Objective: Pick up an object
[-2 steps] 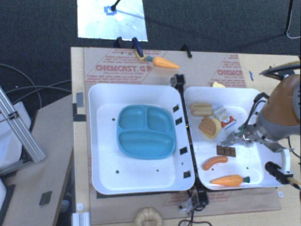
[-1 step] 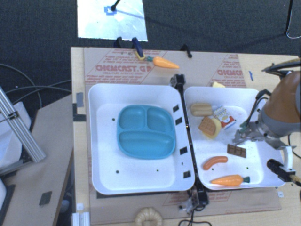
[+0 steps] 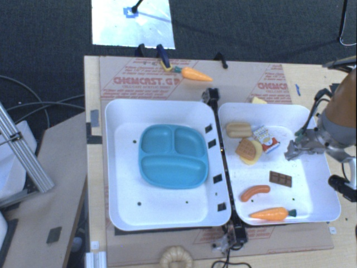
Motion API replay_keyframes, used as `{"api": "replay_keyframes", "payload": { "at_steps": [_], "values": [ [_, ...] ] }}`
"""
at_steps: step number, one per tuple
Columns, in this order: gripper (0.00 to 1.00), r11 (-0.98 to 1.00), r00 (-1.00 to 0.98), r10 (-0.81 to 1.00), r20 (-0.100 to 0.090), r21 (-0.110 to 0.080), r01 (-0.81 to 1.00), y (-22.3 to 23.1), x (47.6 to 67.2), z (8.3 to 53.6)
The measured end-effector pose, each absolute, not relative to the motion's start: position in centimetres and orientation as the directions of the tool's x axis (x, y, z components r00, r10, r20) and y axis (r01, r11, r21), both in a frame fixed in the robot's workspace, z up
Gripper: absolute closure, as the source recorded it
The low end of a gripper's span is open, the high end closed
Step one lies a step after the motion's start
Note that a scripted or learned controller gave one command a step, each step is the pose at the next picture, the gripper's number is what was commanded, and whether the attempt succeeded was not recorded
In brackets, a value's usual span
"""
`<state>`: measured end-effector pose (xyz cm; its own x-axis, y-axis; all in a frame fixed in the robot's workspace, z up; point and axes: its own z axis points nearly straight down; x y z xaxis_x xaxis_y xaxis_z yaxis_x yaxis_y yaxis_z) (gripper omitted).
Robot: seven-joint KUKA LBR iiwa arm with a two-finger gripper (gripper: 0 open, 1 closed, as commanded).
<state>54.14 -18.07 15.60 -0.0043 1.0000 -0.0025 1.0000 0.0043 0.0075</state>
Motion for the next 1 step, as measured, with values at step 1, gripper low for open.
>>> {"api": "replay_keyframes", "payload": {
  "at_steps": [1],
  "values": [
    [1.00,0.004,-0.004,1.000,-0.003,0.008,1.000,-18.50,53.58,21.66]
  ]
}}
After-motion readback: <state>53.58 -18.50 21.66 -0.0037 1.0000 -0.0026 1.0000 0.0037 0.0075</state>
